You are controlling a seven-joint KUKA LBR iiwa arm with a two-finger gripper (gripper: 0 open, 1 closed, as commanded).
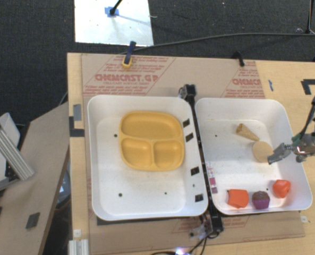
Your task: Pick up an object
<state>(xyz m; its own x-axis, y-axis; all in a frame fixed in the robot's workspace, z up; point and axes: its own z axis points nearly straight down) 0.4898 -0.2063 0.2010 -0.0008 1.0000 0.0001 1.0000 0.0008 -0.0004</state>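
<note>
The right bin (221, 116) holds several small objects. A tan wedge (247, 132) lies near its back, with a tan round disc (262, 151) just in front of it. Along the bin's front wall sit an orange block (238, 198), a purple cupcake-shaped piece (261, 200) and a red-orange piece (281, 187). My gripper (282, 153) reaches in from the right edge, low over the bin's right side. Its tip is right beside the tan disc, and nothing shows held in it.
The left bin (107, 185) bears a yellow divided plate (151, 141) near its middle. A black divider with clips (195, 147) runs between the bins. Cables cross the dark floor behind the bench. A white sheet (113, 15) lies at the back left.
</note>
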